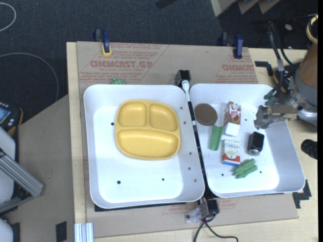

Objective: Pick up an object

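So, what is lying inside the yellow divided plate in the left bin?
Nothing visible lies in the yellow plate: all three compartments show bare yellow. It rests flat on the floor of the left bin, so whatever is under the plate is covered.

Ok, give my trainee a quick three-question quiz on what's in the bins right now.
1. True or false: the yellow divided plate lies in the left bin.
2. Which item lies nearest the gripper? A) brown disc B) black object C) green cylinder
3. Fill in: the green leafy toy lies in the ___ bin.

Key: 1 true; 2 B; 3 right.
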Available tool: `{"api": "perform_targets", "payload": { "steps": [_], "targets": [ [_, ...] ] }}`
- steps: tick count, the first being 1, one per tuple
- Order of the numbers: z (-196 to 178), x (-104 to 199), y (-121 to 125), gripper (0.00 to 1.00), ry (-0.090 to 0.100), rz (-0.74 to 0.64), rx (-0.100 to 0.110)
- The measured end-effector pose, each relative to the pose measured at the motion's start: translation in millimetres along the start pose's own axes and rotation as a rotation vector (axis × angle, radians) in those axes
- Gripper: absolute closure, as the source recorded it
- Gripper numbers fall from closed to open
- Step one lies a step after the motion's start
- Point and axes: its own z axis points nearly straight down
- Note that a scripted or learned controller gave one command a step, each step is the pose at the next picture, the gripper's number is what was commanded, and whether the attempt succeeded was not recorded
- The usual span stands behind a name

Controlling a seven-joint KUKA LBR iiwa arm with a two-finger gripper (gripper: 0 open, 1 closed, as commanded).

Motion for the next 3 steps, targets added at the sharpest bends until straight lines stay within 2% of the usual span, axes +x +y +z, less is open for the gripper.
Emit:
{"api": "perform_targets", "payload": {
  "steps": [1, 2, 3],
  "targets": [
    [-66, 69, -24, 1.0, 0.003, -0.007, -0.005],
    [-66, 129, -25, 1.0, 0.003, -0.007, 0.001],
    [-131, 215, -25, 1.0, 0.006, -0.01, -0.005]
  ]
}}
